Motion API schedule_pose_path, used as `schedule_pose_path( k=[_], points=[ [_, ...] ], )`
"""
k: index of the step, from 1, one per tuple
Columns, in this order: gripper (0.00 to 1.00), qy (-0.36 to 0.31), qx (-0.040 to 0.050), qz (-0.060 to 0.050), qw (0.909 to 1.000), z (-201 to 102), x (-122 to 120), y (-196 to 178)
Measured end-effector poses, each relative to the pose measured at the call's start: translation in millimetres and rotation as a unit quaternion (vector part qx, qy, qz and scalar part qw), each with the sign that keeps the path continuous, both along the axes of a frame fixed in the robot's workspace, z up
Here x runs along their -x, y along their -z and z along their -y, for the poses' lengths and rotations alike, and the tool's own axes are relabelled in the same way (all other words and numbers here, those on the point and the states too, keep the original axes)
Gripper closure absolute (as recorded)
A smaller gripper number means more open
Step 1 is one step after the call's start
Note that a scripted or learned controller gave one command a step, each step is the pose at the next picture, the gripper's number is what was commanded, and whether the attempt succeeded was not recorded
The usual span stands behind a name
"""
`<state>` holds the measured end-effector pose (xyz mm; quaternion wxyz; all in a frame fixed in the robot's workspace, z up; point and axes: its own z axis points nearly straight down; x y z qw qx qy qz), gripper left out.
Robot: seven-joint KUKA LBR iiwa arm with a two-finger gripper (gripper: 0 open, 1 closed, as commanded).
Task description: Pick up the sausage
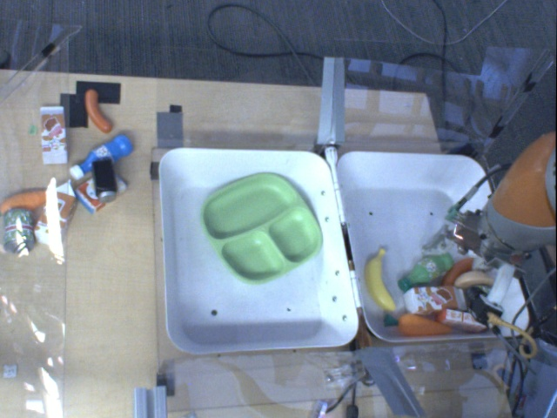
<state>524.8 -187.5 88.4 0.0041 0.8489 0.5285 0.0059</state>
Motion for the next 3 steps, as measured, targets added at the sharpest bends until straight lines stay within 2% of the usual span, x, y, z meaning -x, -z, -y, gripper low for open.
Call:
schedule_pose_path(
  k=[1,2,3],
  points=[
    [0.00,0.059,0.0003,0.001,0.9983,3.9,31.9,-0.3],
    [0.00,0.026,-0.0005,-0.006,0.9997,-25.4,10.4,-55.6],
    [0.00,-0.044,-0.0008,-0.002,0.9990,-1.1,33.0,0.1]
  ],
)
